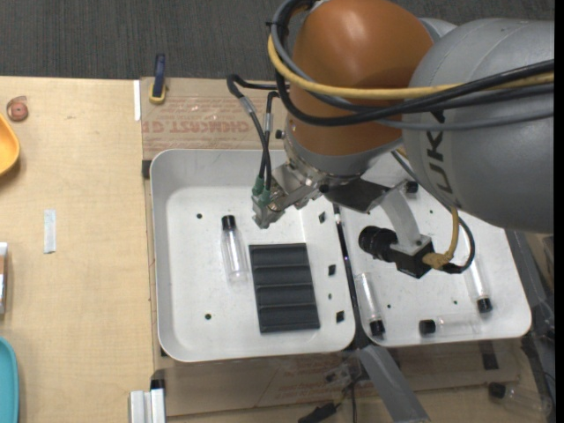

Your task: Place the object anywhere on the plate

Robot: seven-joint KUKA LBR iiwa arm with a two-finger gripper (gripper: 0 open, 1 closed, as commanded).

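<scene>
Hovering pincer [263, 211], grip state unclear.
One clear black-capped tube [233, 247] lies just left-below it; one black ribbed plate [284, 287] directly below.

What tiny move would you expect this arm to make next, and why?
Probably a short shift left and down onto the clear tube. The tube lies in the left bin beside the dark ribbed plate, not on it, and the gripper sits near the tube's black-capped end, above the plate's far edge.
</scene>
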